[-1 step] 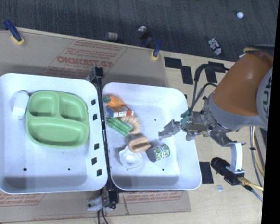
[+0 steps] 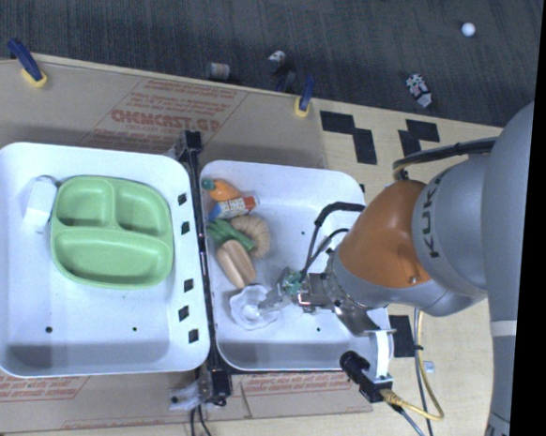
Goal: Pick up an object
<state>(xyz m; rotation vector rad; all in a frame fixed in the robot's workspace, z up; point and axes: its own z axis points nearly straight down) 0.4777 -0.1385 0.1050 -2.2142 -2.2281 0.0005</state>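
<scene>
1. The desk (image 2: 289,138) carries two white bins side by side. The left bin (image 2: 6,267) holds a green divided plate (image 2: 112,233) and a small white object (image 2: 39,203) at its left wall.
2. The right bin (image 2: 341,194) holds the loose things: an orange bottle-like item (image 2: 229,198) near the far left corner, a green toy (image 2: 226,234), a tan ring-shaped toy (image 2: 256,232), a tan bread-like stick (image 2: 234,264) and a clear crumpled piece of plastic (image 2: 250,309).
3. The hand (image 2: 281,296) is low in the right bin, near its front edge, and the arm (image 2: 412,242) comes in from the right edge of the desk.
4. The hand's tip is touching or just above the clear plastic; I cannot tell if it is open or closed, and nothing can be seen gripped.
5. The relation that matters: the plastic lies just to the left of the hand, toward the wall between the bins. The bread-like stick is just beyond it, and its long axis runs from the far left to the near right, pointing roughly at the hand.
6. In my judgement the plastic is the nearest target, but it is soft and may slip.
</scene>
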